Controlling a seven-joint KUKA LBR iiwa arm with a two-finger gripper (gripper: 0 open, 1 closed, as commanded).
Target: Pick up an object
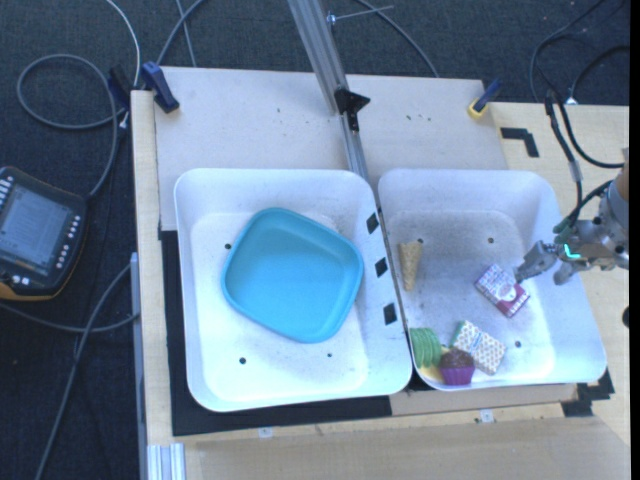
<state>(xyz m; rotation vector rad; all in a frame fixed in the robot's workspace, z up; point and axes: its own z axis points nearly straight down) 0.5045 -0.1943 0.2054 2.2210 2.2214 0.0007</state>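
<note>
My gripper [547, 267] hangs over the right side of the right bin [560, 203], reaching in from the right. Its fingers are spread open and hold nothing. Just left of the fingertips lies a small pink, white and red packet [501, 288], apart from them. A tan cone-shaped piece [410, 263] rests near the bin's left wall. At the bin's front lie a green item [426, 344], a purple item [457, 366] and a checkered packet [480, 346], close together.
The left bin [200, 198] holds a large light-blue square plate [292, 273]. A metal pole [320, 43] slants down to the divide between the bins. Cables hang at the right, beside the arm.
</note>
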